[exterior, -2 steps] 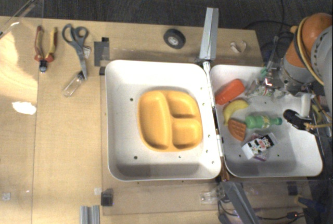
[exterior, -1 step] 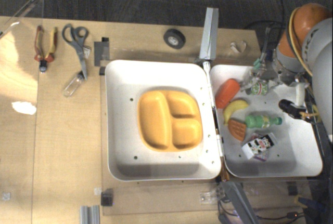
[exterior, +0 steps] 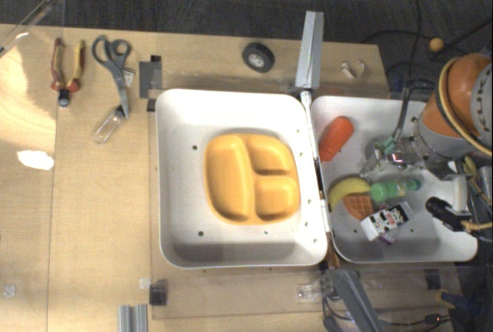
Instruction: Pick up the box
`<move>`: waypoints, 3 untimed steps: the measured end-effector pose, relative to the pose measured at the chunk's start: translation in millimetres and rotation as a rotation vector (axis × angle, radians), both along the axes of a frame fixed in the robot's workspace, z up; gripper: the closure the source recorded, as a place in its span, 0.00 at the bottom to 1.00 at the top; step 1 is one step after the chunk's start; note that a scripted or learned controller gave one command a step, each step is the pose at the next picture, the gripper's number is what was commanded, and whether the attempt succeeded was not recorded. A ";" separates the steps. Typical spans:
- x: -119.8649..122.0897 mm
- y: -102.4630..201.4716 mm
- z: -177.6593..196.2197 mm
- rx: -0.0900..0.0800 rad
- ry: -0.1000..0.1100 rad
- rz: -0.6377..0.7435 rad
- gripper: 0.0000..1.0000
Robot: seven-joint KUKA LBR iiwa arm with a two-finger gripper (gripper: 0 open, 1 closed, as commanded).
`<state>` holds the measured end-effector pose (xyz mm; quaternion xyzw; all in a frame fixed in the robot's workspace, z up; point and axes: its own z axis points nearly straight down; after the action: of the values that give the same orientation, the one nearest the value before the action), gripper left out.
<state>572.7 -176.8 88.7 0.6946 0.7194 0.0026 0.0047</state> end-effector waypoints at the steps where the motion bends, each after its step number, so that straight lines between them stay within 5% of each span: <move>1: 55.9 -3.9 -1.7 0.001 0.002 0.052 0.00; 2: 78.4 24.5 -1.4 -0.012 0.060 0.235 0.00; 3: 92.0 -29.1 -0.4 0.007 0.028 0.298 0.00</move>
<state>664.7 -206.0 88.3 0.5802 0.8144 -0.0038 -0.0081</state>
